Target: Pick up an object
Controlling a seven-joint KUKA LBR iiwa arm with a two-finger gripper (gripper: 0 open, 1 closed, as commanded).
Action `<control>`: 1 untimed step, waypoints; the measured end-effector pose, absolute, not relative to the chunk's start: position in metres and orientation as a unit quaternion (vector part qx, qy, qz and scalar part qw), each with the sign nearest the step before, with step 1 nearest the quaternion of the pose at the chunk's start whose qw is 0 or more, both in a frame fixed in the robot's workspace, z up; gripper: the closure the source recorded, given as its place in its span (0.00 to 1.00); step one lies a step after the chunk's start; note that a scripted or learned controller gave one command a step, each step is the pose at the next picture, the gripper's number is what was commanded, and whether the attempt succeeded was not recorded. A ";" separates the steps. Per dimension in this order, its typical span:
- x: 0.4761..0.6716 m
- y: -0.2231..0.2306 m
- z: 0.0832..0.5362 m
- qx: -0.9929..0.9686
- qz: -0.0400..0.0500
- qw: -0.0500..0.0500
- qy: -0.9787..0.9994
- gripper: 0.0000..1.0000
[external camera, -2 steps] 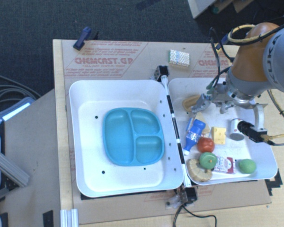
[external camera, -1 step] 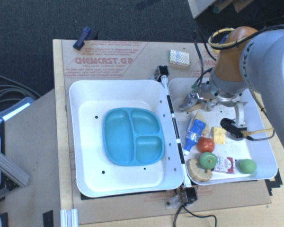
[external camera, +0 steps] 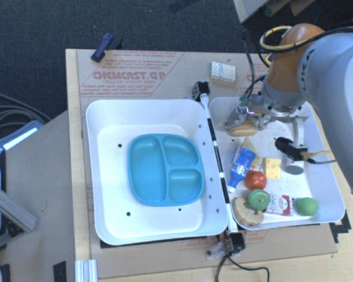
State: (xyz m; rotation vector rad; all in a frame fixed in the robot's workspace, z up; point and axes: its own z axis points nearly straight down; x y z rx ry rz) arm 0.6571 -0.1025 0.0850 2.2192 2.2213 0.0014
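My gripper (external camera: 240, 120) hangs low over the far left corner of the right bin (external camera: 326, 187), reaching in from the right. A tan, flat, bread-like piece (external camera: 243, 130) lies right under it, and I cannot tell whether they touch. Nearer the front lie a blue packet (external camera: 241, 166), a yellow block (external camera: 272, 168), a red tomato (external camera: 256, 180), a green apple (external camera: 258, 200) resting on a tan round piece (external camera: 247, 214), a red and white packet (external camera: 279, 205) and a green lime (external camera: 306, 206).
The left bin (external camera: 106, 157) holds a blue divided plate (external camera: 165, 169). A divider rail (external camera: 215, 151) runs between the bins. On the bench behind them lie a small patterned box (external camera: 223, 71) and a blue clip (external camera: 102, 47).
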 end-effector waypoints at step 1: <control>0.572 -0.099 0.084 0.708 -0.001 -0.001 0.707 0.00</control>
